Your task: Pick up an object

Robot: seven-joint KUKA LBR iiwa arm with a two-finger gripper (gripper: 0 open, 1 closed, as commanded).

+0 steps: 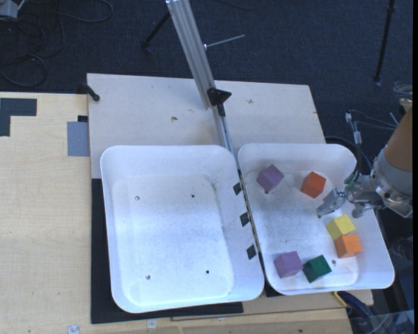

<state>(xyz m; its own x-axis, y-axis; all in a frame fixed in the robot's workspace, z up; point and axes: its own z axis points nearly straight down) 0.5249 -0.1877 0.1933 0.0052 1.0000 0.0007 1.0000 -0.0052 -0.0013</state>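
The hand (339,204) hangs over the right bin (292,165) between the orange-red cube (313,184) and yellow cube (341,225) (finger spread: cannot tell).

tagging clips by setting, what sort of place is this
Probably a robotics lab test bench: two white bins, coloured blocks, a pincer reaching in, cables and stands on the floor.
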